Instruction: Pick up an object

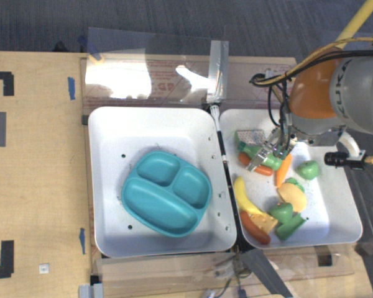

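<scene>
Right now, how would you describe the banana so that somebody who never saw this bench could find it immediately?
Find the right bin, the one crowded with small toy foods. Along its left wall, next to the divider between the bins, lies the banana, a curved yellow piece running toward the front. It is the only long, plain yellow curved item; the red piece below it and the green pieces nearby differ in colour.

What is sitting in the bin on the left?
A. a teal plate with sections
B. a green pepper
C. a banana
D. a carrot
A. A teal divided plate lies in the left bin; the banana and the other toy food are in the right bin.
</scene>
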Controlling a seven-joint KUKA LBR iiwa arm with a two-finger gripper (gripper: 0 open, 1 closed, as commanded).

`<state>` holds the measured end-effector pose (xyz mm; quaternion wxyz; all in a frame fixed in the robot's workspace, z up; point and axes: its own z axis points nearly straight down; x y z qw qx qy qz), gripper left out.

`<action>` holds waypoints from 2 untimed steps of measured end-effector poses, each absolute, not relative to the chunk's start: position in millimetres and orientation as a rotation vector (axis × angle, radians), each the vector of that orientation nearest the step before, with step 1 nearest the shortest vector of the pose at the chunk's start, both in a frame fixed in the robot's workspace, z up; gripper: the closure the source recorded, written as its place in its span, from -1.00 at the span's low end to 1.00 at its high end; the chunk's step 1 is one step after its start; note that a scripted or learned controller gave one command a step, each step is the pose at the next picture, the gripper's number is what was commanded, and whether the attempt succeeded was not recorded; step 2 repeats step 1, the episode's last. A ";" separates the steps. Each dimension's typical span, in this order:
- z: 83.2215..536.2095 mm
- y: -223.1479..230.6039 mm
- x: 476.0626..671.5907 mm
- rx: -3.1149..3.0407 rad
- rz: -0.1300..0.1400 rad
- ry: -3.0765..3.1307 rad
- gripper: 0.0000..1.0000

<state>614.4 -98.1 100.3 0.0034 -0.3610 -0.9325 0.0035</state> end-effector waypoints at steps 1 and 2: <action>189.9 -28.9 605.2 -1.164 -0.010 -2.930 1.00; 189.9 -28.9 605.2 -1.164 -0.010 -2.930 1.00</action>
